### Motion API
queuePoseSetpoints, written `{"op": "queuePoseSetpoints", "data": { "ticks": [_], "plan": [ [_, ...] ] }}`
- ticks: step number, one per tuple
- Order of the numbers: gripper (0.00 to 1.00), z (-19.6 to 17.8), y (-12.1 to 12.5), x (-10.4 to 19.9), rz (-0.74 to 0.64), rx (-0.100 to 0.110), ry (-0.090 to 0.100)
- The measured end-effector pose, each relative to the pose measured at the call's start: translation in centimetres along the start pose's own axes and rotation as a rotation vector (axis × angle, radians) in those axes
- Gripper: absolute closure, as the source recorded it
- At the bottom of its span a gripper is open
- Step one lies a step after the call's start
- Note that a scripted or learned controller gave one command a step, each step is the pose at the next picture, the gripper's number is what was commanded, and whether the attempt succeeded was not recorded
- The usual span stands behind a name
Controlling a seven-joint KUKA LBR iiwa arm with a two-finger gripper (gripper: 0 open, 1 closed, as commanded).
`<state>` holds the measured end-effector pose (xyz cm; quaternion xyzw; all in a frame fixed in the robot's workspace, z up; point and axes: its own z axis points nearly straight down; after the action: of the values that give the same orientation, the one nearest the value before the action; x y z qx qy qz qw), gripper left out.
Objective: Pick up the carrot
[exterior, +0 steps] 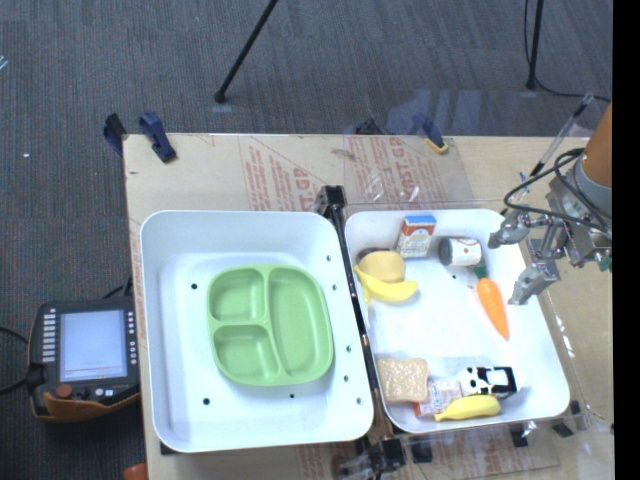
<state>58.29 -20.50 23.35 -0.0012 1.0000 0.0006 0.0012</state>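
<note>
The orange carrot (pixel 492 307) lies in the right bin (pixel 555 363) near its right wall, tip pointing toward the front. My gripper (pixel 516 260) hovers just above and to the right of the carrot's thick end. Its two fingers stand apart, open, with nothing between them. The carrot rests on the bin floor, apart from the fingers.
Also in the right bin: a small milk carton (pixel 417 236), a can (pixel 461 252), a yellow round fruit (pixel 382 264) on a banana (pixel 390 291), a cracker (pixel 403 379), a black-and-white toy (pixel 490 378) and a yellow piece (pixel 468 408). The left bin (pixel 170 268) holds a green divided plate (pixel 270 325).
</note>
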Motion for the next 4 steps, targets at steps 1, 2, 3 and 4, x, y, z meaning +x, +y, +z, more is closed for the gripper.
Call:
{"op": "queuePoseSetpoints", "data": {
  "ticks": [1,2,3,4],
  "plan": [
    [0.00,12.2,-0.8,-5.0,-0.007,0.006,-0.019],
    [0.00,14.6,-0.3,0.8,0.165,-0.001,0.002],
    [1.00,13.5,0.0,0.5,0.159,-0.001,-0.002],
    [1.00,12.5,0.2,0.3,0.152,-0.001,-0.006]
  ]
}}
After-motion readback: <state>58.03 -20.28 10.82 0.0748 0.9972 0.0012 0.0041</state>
